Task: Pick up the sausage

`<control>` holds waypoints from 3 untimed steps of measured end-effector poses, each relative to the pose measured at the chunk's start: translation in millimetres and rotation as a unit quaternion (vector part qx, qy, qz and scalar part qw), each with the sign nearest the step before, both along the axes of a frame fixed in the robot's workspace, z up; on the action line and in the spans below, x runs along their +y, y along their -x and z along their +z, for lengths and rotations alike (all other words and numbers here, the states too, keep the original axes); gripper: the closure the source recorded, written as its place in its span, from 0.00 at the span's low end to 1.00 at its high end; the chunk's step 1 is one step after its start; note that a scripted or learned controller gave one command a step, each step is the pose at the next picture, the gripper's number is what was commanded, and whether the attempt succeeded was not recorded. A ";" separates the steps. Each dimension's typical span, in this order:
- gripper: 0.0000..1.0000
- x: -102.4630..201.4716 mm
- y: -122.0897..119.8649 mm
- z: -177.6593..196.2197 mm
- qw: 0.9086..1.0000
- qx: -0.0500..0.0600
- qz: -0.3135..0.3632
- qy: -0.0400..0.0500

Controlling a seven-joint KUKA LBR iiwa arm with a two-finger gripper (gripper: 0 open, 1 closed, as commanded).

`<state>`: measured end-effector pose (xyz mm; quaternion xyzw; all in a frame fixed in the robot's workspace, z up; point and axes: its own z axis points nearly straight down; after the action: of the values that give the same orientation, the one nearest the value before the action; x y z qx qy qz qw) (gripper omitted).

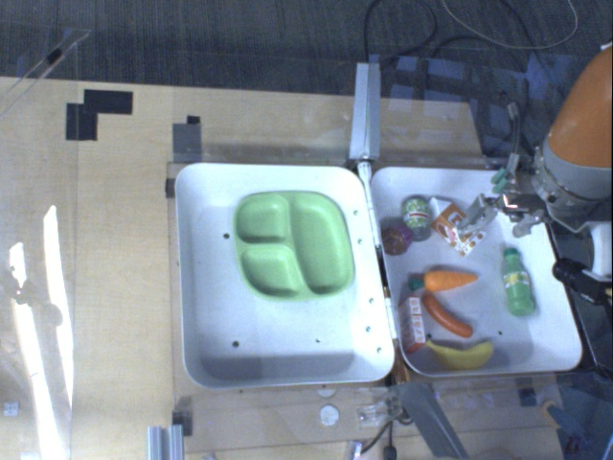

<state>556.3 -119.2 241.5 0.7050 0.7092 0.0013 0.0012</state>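
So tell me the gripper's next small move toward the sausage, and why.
Probably shift toward the near side of the right bin. The gripper sits over the orange snack packet near the far side, while the sausage lies nearer, between the carrot and the banana.

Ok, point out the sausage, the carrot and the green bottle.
sausage (pixel 447 315): camera view, middle of its body
carrot (pixel 451 280): camera view, middle of the orange root
green bottle (pixel 518 284): camera view, on its label
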 end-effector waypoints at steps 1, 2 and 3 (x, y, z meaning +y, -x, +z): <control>1.00 0.9 -1.9 11.4 1.000 -0.003 0.002 0.000; 1.00 59.4 5.8 -56.4 0.982 -0.001 0.187 0.000; 1.00 96.3 45.6 -56.4 0.977 -0.001 0.213 0.001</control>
<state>510.7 -22.9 185.0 0.5378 0.8431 0.0018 0.0021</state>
